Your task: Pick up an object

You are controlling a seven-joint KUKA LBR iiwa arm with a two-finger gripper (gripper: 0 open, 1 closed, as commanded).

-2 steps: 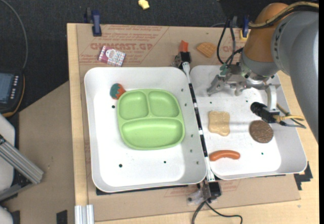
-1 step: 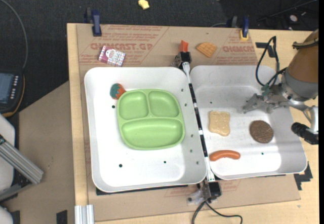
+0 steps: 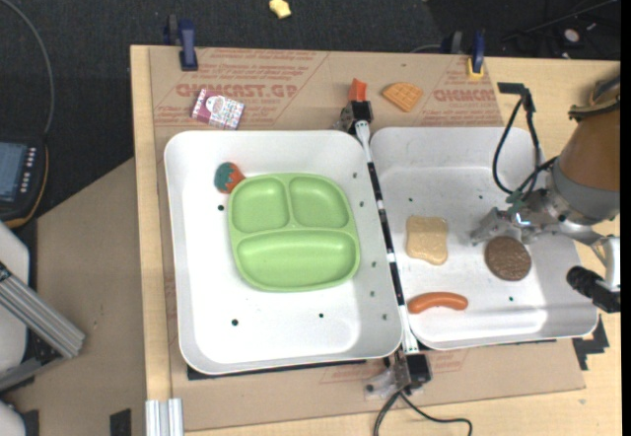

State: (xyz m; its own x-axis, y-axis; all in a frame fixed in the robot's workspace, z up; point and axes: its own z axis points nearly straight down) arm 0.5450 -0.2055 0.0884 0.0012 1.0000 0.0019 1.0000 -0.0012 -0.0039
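A cardboard-covered bench (image 3: 296,74) bears two white bins: the left bin (image 3: 197,256) at nine o'clock, the right bin (image 3: 444,153) at three. Along the twelve o'clock edge lie a pink-and-white packet (image 3: 218,109), an orange waffle-like piece (image 3: 401,96) and two blue clamps (image 3: 184,41).

Green plate (image 3: 293,232); orange sausage (image 3: 437,303); brown patty (image 3: 509,258).

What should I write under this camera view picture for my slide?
Gripper hovering by a brown cookie in the right bin.
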